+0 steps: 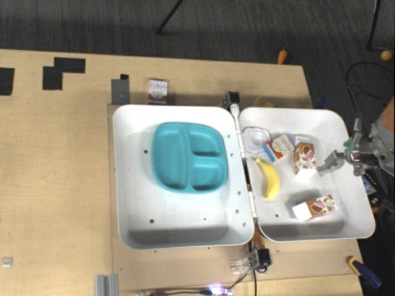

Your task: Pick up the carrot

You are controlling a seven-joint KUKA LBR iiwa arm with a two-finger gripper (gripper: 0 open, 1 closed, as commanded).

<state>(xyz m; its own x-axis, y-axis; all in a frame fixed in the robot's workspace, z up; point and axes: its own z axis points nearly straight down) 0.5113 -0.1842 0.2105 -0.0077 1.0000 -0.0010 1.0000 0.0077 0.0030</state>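
Note:
My gripper (331, 163) hangs over the right side of the right bin (355, 224), with the arm coming in from the right edge. It sits just right of a brown-and-white carton (304, 156) and is apart from it. Nothing can be seen held in it. A yellow banana (270, 178) lies near the bin's left wall. A small orange object (282, 56) rests at the far edge of the bench, outside both bins; it is too small to identify.
The right bin also holds a second brown-and-white carton (315, 207) at the front, a small colourful packet (279, 147) and a clear plastic piece (254, 138). A teal divided plate (188, 156) lies in the left bin (123, 184). Cables run at the right.

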